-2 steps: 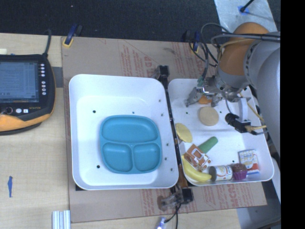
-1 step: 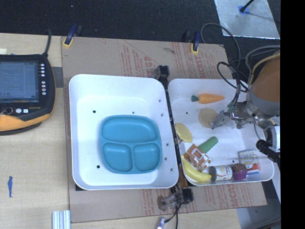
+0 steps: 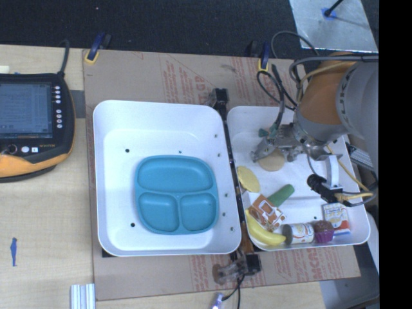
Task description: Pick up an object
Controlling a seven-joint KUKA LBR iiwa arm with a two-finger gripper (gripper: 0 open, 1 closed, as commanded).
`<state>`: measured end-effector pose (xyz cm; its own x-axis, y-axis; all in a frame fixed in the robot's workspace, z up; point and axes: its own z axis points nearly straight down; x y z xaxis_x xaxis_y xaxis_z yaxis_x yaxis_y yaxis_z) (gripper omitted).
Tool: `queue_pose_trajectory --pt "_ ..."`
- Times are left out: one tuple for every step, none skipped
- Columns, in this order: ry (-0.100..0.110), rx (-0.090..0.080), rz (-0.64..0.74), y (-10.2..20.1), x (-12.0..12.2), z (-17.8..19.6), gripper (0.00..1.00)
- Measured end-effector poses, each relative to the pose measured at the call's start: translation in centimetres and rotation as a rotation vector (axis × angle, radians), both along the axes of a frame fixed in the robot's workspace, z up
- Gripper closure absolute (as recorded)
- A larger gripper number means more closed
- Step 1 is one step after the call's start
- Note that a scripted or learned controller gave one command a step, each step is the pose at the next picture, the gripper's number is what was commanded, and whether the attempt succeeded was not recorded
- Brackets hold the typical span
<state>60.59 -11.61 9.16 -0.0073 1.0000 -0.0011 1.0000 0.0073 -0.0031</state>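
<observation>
Camera view: gripper [image 3: 273, 148] over tan disc [image 3: 271, 162].

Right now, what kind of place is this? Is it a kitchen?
Probably not a kitchen, more likely a robot lab. A grey arm with cables reaches over two white bins, a control tablet lies beside them, and the banana and other food look like toys for practice.

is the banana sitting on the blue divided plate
No, the banana lies in the right bin beside a small bottle, while the blue divided plate sits in the left bin.
</observation>
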Motion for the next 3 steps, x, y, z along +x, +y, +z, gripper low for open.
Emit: queue_pose_trajectory --pt "0.001 0.002 -0.003 -3.2 5.0 0.0 0.0" --pt "-0.001 0.001 -0.004 -3.6 5.1 0.1 0.0" --pt "0.001 0.0 -0.003 -3.6 2.0 0.0 0.0"
